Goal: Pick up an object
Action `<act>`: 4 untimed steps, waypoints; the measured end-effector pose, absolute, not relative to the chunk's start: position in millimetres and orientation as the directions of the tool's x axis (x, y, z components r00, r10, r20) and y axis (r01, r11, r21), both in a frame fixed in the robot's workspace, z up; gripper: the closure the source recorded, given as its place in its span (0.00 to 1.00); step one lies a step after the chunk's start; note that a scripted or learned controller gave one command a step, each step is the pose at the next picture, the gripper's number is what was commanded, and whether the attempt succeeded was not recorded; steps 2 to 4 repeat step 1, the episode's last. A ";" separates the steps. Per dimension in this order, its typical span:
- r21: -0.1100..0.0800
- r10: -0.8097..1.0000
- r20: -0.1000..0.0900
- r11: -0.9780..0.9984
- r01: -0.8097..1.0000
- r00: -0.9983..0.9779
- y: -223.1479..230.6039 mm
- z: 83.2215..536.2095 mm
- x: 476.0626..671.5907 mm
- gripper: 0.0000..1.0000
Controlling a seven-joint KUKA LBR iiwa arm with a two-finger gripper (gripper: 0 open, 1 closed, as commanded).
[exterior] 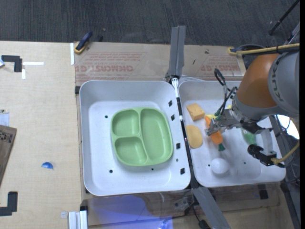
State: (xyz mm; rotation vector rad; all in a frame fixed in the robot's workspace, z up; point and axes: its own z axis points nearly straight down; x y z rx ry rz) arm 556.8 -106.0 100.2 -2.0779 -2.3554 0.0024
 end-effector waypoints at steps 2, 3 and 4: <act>-0.001 0.999 -0.002 0.044 0.999 -0.044 -86.8 201.5 622.2 1.00; -0.001 0.999 -0.002 0.044 0.999 -0.044 -86.8 201.5 622.2 1.00; -0.001 0.999 -0.002 0.044 0.999 -0.044 -86.8 201.5 622.2 1.00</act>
